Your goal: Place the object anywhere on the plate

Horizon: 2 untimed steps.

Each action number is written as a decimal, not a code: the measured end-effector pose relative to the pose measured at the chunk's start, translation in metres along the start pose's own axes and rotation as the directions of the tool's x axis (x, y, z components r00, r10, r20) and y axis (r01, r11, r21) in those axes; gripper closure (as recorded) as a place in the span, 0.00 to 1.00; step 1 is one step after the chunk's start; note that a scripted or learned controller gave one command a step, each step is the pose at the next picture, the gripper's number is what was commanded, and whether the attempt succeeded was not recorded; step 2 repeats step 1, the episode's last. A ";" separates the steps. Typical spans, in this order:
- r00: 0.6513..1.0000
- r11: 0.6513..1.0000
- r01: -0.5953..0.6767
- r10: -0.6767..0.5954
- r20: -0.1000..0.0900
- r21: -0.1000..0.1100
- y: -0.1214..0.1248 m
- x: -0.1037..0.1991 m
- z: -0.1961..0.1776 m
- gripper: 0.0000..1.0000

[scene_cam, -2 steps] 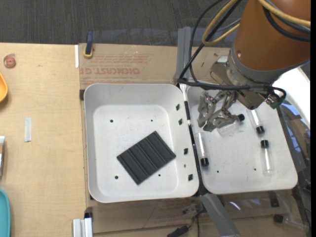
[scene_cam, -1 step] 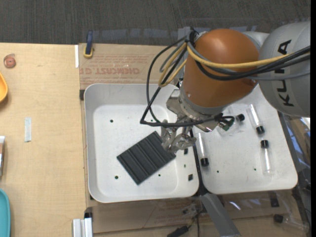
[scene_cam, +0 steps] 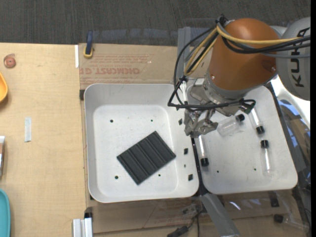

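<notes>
- On the bench, two shallow white bins stood side by side: left bin (scene_cam: 91, 132), right bin (scene_cam: 286, 177)
- Plate (scene_cam: 146, 157): dark, ribbed and rectangular. It lay flat and askew on the floor of the left bin, with nothing resting on it
- Arm (scene_cam: 242, 48): orange-banded, it reached in from the right and hung over the inner edge of the right bin
- Gripper (scene_cam: 200, 126): it pointed down just inside the right bin's left wall, near the divide between the bins. Whether it was released or clenched could not be told, and nothing could be seen gripped in it
- Clear tube (scene_cam: 201, 149): black-capped at its near end, it lay on the right bin floor directly beneath the gripper. It was judged the likeliest object of the task, and it was well apart from the plate
- Other tubes: one at the right side (scene_cam: 266, 157) and one behind it (scene_cam: 257, 122). A clear piece (scene_cam: 229, 127) lay just beside the gripper
- Step in hand, as judged: the pick in the right bin. Placement had not been done
- Next move, as judged: secure the tube across its narrow width and lift it clear of the bin wall. Then carry it left over the divide and lower it onto the ribbed plate. The round tube might roll off the ribs
</notes>
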<state>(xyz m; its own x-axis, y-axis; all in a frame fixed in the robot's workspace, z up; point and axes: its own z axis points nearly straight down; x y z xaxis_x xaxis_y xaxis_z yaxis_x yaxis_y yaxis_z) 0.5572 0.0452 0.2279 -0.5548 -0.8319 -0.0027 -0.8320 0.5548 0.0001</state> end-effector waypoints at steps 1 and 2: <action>0.950 0.950 0.314 -0.314 0.002 0.000 0.018 -0.049 0.011 1.00; 0.950 0.950 0.314 -0.314 0.002 0.000 0.018 -0.049 0.011 1.00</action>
